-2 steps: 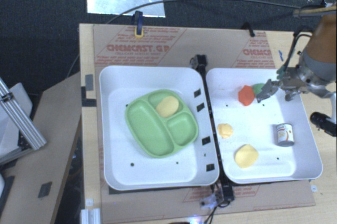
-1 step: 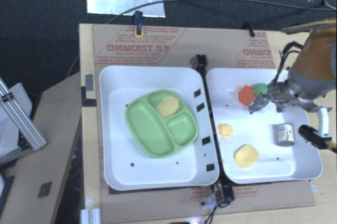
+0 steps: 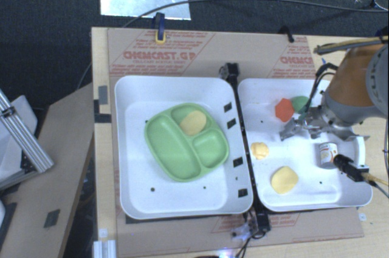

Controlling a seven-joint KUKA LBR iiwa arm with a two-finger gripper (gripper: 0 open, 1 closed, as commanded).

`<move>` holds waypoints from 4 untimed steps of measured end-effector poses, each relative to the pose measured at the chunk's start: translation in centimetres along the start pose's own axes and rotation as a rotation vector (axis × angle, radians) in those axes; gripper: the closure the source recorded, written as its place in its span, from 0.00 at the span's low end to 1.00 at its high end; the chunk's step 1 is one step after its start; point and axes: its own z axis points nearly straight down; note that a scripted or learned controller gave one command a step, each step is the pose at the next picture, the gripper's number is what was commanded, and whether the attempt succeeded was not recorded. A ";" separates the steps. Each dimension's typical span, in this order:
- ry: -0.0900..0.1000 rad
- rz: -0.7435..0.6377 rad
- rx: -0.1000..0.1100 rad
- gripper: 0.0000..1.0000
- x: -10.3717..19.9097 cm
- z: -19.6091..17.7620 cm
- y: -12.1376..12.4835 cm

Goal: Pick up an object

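Observation:
My gripper (image 3: 290, 130) hangs low in the right bin (image 3: 304, 199), just below a red object (image 3: 284, 109) and a green object (image 3: 299, 103) at the bin's back. Nothing shows between its metal fingers. A small yellow piece (image 3: 259, 150) lies to the gripper's lower left. Nearer the bin's front lies a larger yellow lump (image 3: 284, 179). The grey arm with its orange band (image 3: 355, 84) reaches in from the right.
The left bin (image 3: 130, 190) holds a green divided plate (image 3: 185, 142) with a pale yellow item (image 3: 193, 122) in its upper compartment. A dark divider (image 3: 240, 129) separates the bins. A small white and orange cylinder (image 3: 327, 154) sits by the arm.

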 end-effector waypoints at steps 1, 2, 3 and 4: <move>-0.003 0.000 -0.007 1.00 0.0 -1.4 0.2; -0.002 -0.003 -0.009 1.00 0.1 -5.8 0.5; -0.003 -0.003 -0.011 1.00 -0.3 -11.8 -0.1; -0.003 -0.004 -0.010 1.00 0.3 -17.7 0.7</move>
